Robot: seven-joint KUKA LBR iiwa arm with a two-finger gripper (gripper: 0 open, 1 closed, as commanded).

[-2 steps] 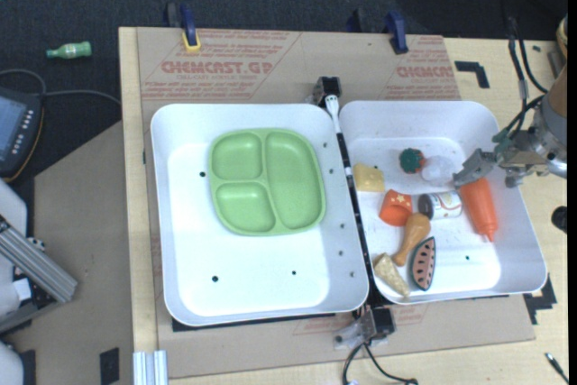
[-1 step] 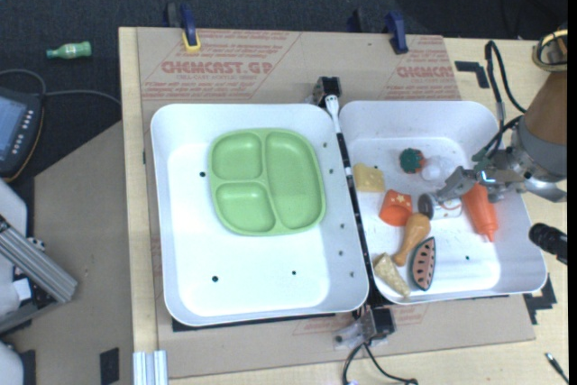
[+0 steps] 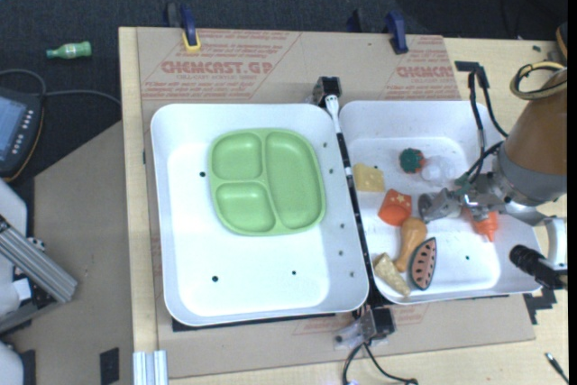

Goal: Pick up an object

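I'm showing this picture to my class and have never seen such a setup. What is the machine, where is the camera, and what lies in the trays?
One camera looks down at a slant on a bench. The grey robot arm with an orange band reaches in from the right; its claw is low in the right bin, among toy foods: a watermelon slice, an orange pepper, a cheese piece and a green ball. The left bin holds a green divided plate. I cannot tell whether the claw grips anything.
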